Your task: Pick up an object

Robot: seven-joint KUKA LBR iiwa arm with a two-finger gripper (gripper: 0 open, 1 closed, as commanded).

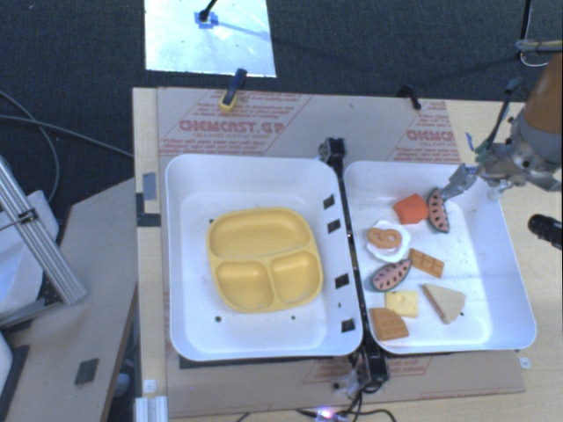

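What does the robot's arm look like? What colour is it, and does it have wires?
The arm is grey metal with a chunky rounded body and an orange band above its wrist. At its end is a small grey gripper with thin fingers. Thin dark cables curl around the wrist, and the picture is too blurry to make out any markings.

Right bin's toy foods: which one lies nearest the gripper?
The dark red slice at the bin's top, beside the orange block; the gripper hangs just above it.
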